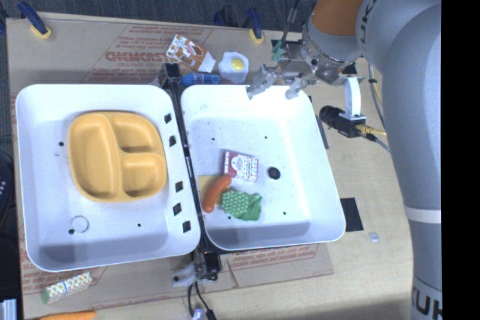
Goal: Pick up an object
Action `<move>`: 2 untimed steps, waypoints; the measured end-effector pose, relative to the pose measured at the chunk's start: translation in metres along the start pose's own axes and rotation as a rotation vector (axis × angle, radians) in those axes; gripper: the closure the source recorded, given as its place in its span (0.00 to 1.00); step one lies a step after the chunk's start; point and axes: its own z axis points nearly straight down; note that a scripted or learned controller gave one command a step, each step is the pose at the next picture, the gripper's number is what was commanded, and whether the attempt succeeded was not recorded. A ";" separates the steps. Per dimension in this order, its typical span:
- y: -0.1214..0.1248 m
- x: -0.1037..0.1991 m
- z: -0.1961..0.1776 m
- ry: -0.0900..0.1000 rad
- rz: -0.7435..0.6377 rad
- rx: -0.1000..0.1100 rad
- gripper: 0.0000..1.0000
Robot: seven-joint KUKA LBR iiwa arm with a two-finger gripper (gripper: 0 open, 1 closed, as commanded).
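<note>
Camera view: claw (276, 85) spread open (nothing between fingers) above right bin (324, 183).

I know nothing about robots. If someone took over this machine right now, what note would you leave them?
Gripper: open, holding nothing, above the far rim of the right bin.
In that bin: a small red and white carton, an orange sausage-shaped toy and a green piece, close together near the front.
Left bin: a yellow divided tray.
Done: nothing picked yet.
Left: lower onto one item, close, lift.
</note>
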 end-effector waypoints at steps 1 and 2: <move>-0.085 0.022 0.048 0.001 -0.292 0.001 0.00; -0.104 0.027 0.144 -0.004 -0.330 -0.011 0.00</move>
